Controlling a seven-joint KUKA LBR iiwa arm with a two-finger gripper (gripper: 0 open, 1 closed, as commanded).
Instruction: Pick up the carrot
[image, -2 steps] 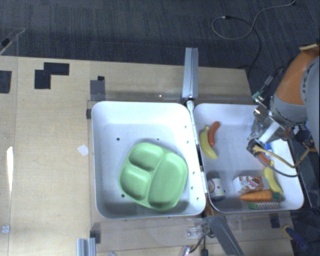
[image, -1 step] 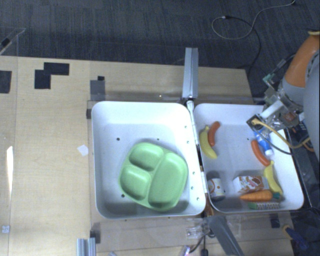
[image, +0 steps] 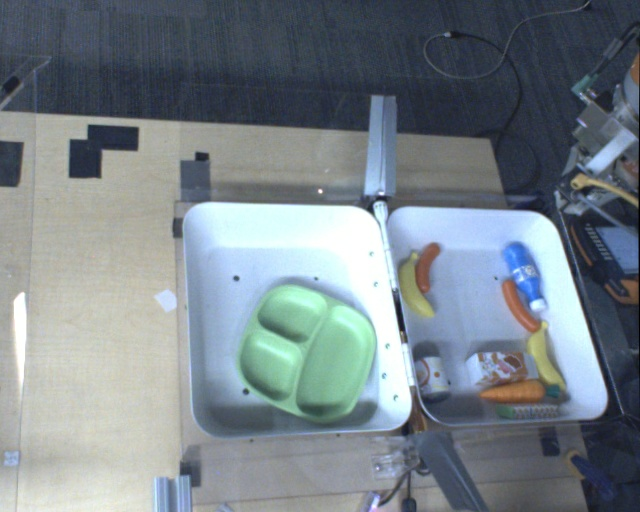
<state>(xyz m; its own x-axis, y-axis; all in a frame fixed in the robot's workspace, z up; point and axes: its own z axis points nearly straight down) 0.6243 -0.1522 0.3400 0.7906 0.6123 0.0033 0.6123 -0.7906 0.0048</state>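
Observation:
The carrot (image: 512, 392) is orange with a green leafy end. It lies flat near the front wall of the right bin (image: 470, 230), at its front right corner. A small printed packet (image: 494, 366) touches it from behind and a yellow banana (image: 545, 358) lies just to its right. My gripper (image: 598, 150) hangs at the upper right edge of the view, outside the bin's far right corner and well away from the carrot. Nothing is seen in its hold.
The right bin also holds a second banana (image: 415, 290) with a red sausage (image: 429, 262) by the left wall, a blue bottle (image: 522, 272), another sausage (image: 520, 305) and a small can (image: 432, 373). A green divided plate (image: 308, 350) lies in the left bin (image: 230, 240).

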